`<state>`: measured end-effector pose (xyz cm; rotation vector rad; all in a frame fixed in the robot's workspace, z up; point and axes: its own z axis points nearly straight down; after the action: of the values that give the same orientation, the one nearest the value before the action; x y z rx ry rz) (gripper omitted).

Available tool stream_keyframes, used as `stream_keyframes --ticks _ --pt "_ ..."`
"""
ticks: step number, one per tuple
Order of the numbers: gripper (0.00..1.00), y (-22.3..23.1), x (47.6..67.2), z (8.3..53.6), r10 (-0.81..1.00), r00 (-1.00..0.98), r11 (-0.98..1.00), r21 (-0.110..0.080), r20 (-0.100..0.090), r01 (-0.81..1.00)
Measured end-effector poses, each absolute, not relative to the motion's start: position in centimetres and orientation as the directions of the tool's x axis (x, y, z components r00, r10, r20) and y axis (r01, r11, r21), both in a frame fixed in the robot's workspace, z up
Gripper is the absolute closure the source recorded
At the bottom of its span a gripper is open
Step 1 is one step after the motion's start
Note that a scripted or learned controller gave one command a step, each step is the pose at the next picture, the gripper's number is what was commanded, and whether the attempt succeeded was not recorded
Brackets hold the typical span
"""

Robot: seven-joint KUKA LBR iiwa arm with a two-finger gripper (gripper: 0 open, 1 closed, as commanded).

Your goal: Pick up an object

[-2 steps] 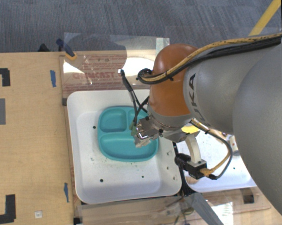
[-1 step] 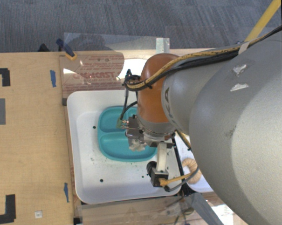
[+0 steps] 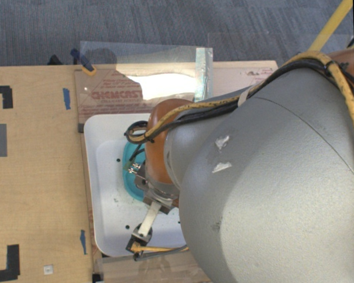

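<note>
That teal thing in the bin looks like light, stiff plastic, so I'd grab its rim (can't tell if the pincer is apart or together).

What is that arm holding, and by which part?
It cannot be told. The grey arm covers most of a teal, curved-edged object in the shallow white bin, so any hold on it is hidden.
</note>
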<state>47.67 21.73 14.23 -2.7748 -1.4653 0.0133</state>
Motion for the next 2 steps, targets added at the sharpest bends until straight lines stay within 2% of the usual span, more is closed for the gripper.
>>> stream_keyframes --ticks 1,2 --pt "1.0 22.3 48.7 18.5 0.685 0.729 -0.729 -0.001 0.0 0.685" --pt "1.0 22.2 50.0 18.4 0.488 0.873 -0.873 0.0 0.0 0.488"
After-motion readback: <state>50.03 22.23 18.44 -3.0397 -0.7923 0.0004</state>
